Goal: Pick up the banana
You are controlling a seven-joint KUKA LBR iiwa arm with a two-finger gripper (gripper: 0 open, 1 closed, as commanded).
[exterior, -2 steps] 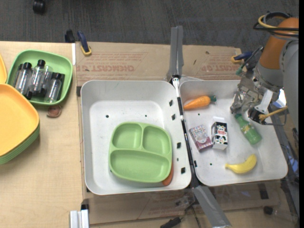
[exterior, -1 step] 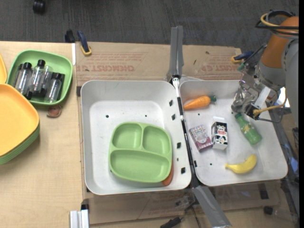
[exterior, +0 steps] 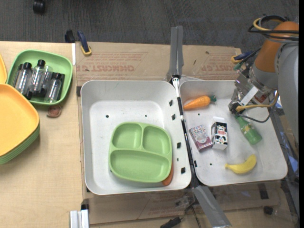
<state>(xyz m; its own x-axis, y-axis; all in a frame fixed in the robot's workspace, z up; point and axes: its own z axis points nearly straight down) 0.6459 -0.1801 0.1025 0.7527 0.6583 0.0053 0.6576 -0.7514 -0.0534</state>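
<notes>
— Well, where is the banana (exterior: 242, 165)?

— In the right bin (exterior: 270, 175), lying flat near its front edge, toward the right corner. Nothing touches it.

— And the gripper (exterior: 243, 98)?

— At the far right side of the same bin, well apart from the banana. Whether it is clenched or released, I cannot tell; the wrist hides it from this angle.

— What lies between them?

— A green bottle (exterior: 250, 132), on its side just below the gripper. Further left sit a small black-and-white carton (exterior: 219, 135) and a pink packet (exterior: 200, 137), side by side. A carrot (exterior: 197, 102) lies near the bin's back left corner.

— The left bin (exterior: 95, 108)?

— It holds a green divided plate (exterior: 141, 152), tilted a little, with something orange-red (exterior: 167, 179) peeking out under its front right corner. I cannot tell what that is.

— Anything outside the bins?

— On the surface (exterior: 133, 63) at the left, a green tray (exterior: 61, 63) carrying several small dark-capped bottles (exterior: 40, 80), and beside it a stack of yellow plates (exterior: 16, 122).
</notes>
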